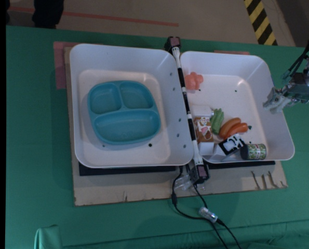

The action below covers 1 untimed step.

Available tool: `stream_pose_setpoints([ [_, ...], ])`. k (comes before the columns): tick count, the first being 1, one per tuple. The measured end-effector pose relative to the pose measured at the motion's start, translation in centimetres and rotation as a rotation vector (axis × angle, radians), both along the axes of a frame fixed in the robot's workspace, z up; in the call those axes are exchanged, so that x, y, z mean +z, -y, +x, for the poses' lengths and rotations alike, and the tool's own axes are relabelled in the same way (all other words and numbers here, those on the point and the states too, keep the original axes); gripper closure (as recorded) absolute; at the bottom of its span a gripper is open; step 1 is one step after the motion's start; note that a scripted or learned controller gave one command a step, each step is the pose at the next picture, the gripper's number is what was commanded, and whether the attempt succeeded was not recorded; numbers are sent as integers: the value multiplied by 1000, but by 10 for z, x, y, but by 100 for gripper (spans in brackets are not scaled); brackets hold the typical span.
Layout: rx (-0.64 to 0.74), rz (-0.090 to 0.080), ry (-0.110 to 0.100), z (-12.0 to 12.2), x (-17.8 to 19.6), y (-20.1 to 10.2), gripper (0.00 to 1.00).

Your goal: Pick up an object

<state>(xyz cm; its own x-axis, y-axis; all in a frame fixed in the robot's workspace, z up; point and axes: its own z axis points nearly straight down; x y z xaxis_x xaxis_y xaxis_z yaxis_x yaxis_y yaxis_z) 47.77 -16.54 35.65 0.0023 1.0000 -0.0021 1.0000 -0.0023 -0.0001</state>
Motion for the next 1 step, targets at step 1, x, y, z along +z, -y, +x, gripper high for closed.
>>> stream_pose_setpoints([
  [1, -2, 0, -1, -9, -11, 23, 100],
])
